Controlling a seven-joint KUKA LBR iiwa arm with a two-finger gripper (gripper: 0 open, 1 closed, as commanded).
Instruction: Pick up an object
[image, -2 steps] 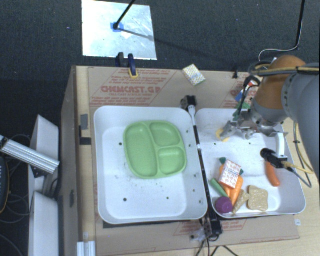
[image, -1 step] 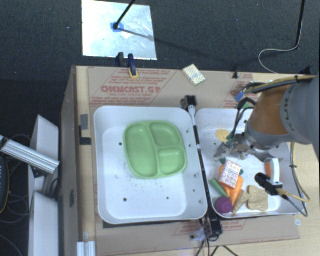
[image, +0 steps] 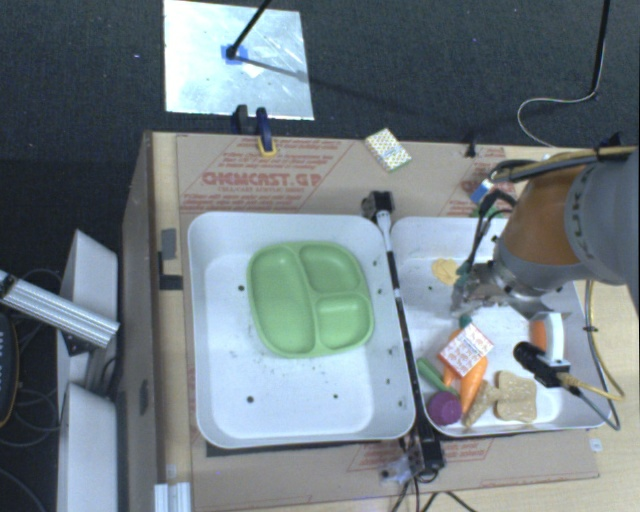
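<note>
Plate (image: 308, 298) first, green and three-sectioned, sitting in the left bin (image: 215, 400); nothing for us there. We move across the divider into the right bin (image: 425, 235), and here is the pile: a yellow piece (image: 445, 269) lies alone near the top, and lower down a purple piece (image: 445, 407), a red-and-white box (image: 466, 350) atop a carrot (image: 472, 378), and toast (image: 516, 396) crowd the near edge. Our gripper (image: 468, 293) hangs low over the bin floor between the yellow piece and the box, the wrist blocking our look at its tips, so we cannot tell how it stands or whether anything is caught.

For a clean pick we judge the yellow piece the easier target, since it has bare floor around it. The box leans on the carrot and could slide or drag its neighbours. We want the approach straight down, centred on one thing, and a slow lift to check the hold.
</note>
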